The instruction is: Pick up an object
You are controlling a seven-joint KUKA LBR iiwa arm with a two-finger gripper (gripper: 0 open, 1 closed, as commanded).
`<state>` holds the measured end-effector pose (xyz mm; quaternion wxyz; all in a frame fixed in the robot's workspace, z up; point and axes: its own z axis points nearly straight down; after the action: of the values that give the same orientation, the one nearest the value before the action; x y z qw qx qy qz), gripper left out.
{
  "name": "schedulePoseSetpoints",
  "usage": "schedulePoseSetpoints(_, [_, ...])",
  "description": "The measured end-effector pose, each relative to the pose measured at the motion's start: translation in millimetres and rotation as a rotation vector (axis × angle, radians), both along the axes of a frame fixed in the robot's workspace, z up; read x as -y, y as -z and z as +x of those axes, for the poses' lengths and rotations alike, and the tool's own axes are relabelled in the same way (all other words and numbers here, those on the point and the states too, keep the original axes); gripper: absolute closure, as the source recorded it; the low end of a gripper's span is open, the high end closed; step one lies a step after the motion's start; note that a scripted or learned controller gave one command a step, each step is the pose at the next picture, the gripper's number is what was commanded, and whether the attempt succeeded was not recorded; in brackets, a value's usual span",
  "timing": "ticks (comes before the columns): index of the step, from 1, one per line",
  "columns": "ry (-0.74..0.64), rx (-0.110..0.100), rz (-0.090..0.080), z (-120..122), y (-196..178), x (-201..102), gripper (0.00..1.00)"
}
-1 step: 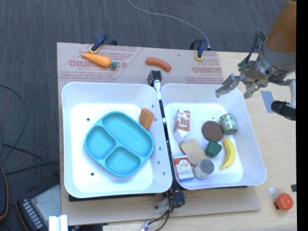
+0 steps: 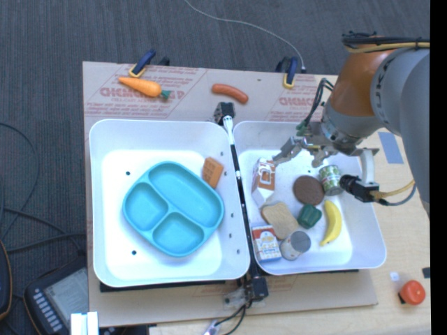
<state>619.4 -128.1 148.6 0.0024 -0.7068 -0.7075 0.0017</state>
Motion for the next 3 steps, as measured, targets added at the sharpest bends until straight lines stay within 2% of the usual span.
schedulePoseSetpoints(1, [0.002,0.025,-0.004,-7.6,32.5,-10.2,0.00])
schedulePoseSetpoints(2, [0.002,0.031,-0.005,-10.3,34.9,-12.5,0.00])
schedulePoseSetpoints(3, [0.001,0.028,-0.003,-19.8,37.1,-15.4,0.00])
